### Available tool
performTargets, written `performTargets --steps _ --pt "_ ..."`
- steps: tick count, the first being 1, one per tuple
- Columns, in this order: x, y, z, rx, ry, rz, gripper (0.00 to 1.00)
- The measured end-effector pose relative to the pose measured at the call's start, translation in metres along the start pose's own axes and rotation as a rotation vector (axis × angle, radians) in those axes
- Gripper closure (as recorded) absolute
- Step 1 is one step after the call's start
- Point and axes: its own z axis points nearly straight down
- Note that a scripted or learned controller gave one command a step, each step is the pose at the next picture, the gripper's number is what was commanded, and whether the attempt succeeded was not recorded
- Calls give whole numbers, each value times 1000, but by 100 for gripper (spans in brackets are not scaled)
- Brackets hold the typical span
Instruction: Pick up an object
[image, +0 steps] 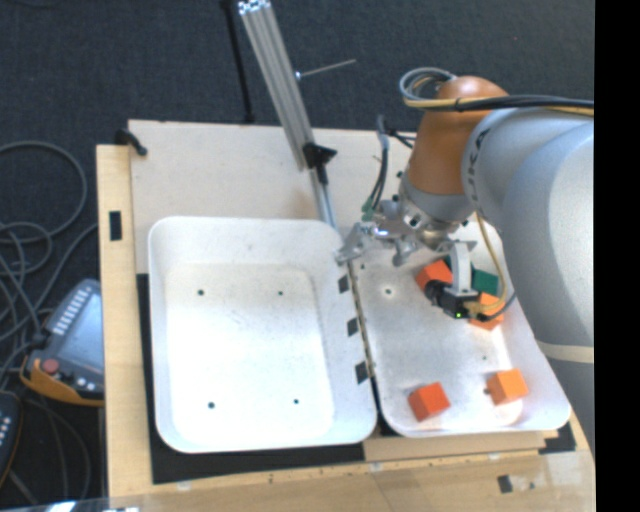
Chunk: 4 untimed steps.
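Orange cube (430, 401), matte, sharp-edged, near right bin (400, 340) front rim.

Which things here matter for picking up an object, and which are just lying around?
For the job: front orange block, corner orange block, green piece, right bin.
Just lying about: left bin, handheld controller on the floor, metal pole.

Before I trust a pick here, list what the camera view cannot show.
Camera view, green block: partly covered by the arm, shape unclear.
Camera view, orange block near it: partly under the wrist.
Camera view, right bin: far right corner hidden behind the arm.
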Motion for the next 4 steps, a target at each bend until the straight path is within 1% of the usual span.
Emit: performTargets --steps 1,2,3,4 --pt "-1 -3 9 -4 7 -4 0" --pt "-2 -2 10 -6 9 -5 0" --pt "6 -1 10 -5 34 -8 100" --pt "6 -1 10 -5 33 -10 100"
